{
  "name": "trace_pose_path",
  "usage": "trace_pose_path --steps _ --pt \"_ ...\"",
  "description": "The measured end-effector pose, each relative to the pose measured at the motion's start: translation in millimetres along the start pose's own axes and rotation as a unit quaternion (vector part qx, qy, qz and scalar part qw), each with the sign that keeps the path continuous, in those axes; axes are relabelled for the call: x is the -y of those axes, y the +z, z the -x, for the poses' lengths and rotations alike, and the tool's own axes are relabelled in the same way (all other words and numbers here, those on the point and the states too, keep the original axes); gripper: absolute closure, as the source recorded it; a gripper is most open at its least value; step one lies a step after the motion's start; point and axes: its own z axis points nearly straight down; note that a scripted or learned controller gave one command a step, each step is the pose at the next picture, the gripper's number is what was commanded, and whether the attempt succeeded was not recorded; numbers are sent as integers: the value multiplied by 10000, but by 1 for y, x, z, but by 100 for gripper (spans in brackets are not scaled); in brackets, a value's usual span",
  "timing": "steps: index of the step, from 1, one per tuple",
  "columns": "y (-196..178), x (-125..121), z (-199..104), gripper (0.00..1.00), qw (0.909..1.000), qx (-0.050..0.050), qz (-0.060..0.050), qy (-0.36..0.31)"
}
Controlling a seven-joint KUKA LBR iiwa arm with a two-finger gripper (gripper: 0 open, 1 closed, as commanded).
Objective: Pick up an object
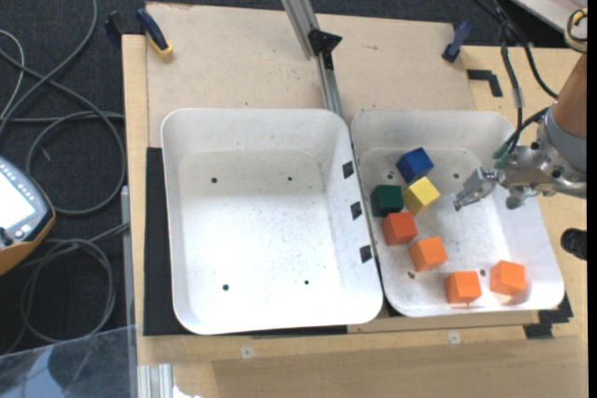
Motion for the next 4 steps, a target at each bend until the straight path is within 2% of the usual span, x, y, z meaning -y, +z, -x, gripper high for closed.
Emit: trace_pose_path --steps 2,3,4 --pt "91 12 -5 0 10000 -8 -10 -2" --pt "77 10 -4 100 10000 4 38 -6" --pt "33 6 -1 100 10000 18 60 -13"
